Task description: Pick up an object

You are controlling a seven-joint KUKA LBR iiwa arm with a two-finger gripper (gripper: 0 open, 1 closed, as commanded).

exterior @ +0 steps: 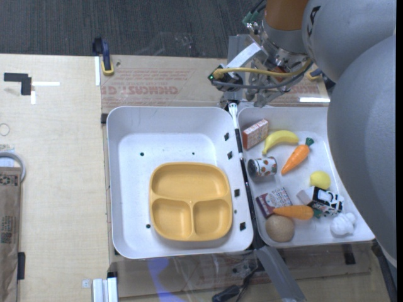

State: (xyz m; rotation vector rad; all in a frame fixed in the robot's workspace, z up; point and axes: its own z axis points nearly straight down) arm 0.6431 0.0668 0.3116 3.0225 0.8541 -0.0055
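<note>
The right bin [362,234] holds several small items. Among them are a red and white carton [255,134], a banana [280,140], a carrot [296,157] and a small can [262,167]. Nearer the front lie a lemon [320,179], a maroon box [274,199], a second carrot [293,212], a brown potato [280,228], a black and white toy [328,201] and a white lump [342,224]. My gripper [249,92] hangs over the back rim where the two bins meet, above and behind the carton, with nothing seen in it.
The left bin [126,168] carries a yellow divided plate [191,201]. My grey arm [362,74] covers the right bin's right side and back corner. A cardboard sheet [157,83] lies behind the bins and a wooden bench top [50,168] stretches to the left.
</note>
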